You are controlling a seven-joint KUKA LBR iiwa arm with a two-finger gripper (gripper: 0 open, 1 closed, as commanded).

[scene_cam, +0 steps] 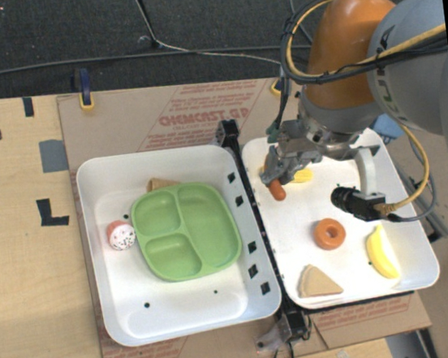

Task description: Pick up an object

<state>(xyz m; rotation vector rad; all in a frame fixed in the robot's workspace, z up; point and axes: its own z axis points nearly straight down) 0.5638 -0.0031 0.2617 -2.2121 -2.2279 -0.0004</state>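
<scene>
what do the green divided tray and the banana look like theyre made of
The green divided tray looks like moulded plastic with a matte finish: even colour, soft rounded compartment ridges. The banana is probably a plastic or rubber toy, judging by its uniform bright yellow, slightly glossy skin, though the picture leaves that open.

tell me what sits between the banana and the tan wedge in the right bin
Nothing: bare white bin floor separates the banana from the tan wedge in the camera view.

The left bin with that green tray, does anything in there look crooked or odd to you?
Slightly. The green divided tray sits skewed to the left bin's walls, and a tan piece peeks out from under its far edge, so it is lying on top of something. A small white ball rests against its left side. Nothing looks spilled or broken.
</scene>
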